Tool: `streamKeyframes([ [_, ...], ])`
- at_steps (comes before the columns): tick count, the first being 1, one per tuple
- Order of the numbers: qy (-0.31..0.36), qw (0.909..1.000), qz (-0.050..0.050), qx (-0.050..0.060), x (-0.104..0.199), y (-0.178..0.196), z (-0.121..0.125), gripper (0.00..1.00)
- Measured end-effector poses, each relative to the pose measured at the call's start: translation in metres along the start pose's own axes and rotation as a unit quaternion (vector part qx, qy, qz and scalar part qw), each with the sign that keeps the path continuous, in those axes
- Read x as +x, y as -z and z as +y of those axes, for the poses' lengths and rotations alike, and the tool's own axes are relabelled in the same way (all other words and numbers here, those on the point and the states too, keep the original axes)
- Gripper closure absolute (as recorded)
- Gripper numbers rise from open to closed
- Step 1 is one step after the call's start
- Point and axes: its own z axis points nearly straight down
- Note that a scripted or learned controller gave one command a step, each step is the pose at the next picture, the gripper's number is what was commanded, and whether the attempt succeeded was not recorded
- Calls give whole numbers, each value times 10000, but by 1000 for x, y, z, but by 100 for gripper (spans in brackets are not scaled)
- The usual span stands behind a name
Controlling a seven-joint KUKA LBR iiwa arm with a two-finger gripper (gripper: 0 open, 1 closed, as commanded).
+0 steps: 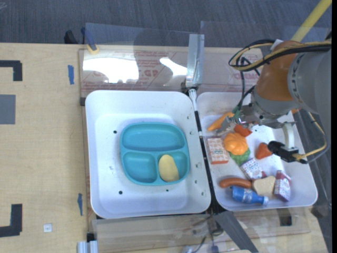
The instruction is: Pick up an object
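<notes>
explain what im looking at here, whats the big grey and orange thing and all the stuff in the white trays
This is one photo from a camera fixed above a bench, looking down at a slant. The grey and orange thing is a robot arm reaching in from the right. A program drives it, and its job is to pick something up. Its claw is down among the items in the right bin; I cannot tell whether it grips anything.

That bin holds toy food: a carrot, an orange pepper, a sausage, a blue bottle, a small box and more.

The left bin holds a teal tray with compartments. A yellow potato lies in its lower right one.
</notes>
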Motion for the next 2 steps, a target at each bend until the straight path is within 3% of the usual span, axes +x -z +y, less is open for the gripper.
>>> streamKeyframes([
  [1, -8, 10000, -28, -34, -3, 13, 2, 100],
  [2, -156, 9999, 6, -34, 80, 103, 47, 100],
])
